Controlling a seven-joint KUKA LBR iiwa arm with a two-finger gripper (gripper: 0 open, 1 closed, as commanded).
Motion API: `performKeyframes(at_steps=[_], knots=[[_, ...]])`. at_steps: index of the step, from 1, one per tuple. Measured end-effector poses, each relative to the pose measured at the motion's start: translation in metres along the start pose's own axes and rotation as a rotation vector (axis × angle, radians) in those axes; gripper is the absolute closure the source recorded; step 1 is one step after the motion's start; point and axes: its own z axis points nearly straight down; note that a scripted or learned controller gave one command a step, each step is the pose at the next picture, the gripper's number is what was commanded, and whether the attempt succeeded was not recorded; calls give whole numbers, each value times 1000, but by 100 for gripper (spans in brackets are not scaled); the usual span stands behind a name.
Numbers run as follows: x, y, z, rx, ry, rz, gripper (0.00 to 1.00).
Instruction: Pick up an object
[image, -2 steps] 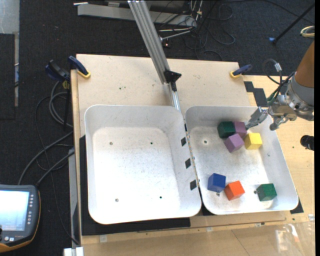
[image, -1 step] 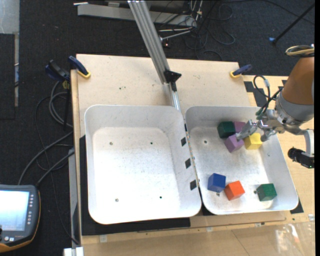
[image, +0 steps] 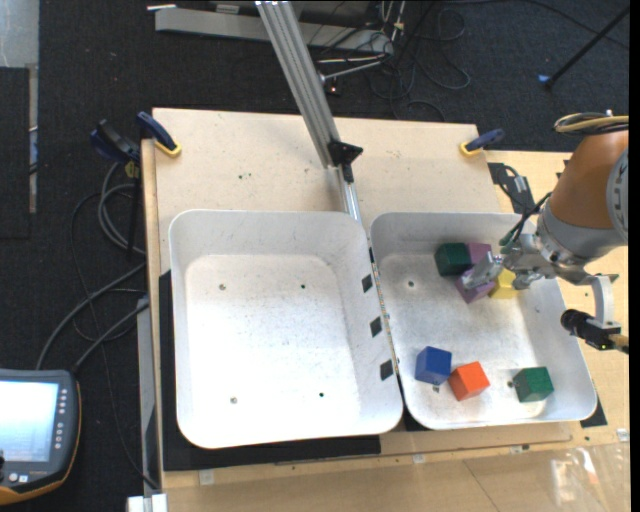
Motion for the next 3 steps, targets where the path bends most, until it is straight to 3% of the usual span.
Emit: performKeyframes(at_steps=[1,3], knots=[[3,2,-13,-4,6,-3,100],[2,0,-121,1,4,-2,100]])
